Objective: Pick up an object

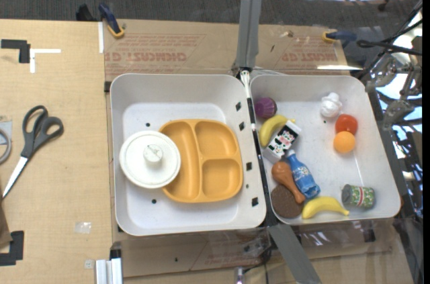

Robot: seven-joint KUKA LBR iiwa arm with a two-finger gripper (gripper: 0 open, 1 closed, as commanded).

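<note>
Nearest, by the front wall of the right bin [316, 135], a banana [325, 208] beside a green can [358, 196] and a blue bottle [302, 176], scattered loose, probably to leave each one free for picking up, none lifted yet.

along the right edge, beyond the bench, dark cables [398, 39] are seen looping down beside pale, glinting metal parts [388, 78]. lower down on the same edge, thin dark struts [411, 209] are seen running at a slant. whether any of these parts belong to the arm cannot be told: no grey link or orange band can be made out among them, and the shapes are broken up by glare. no pose or state can be read from what is seen there.
</note>
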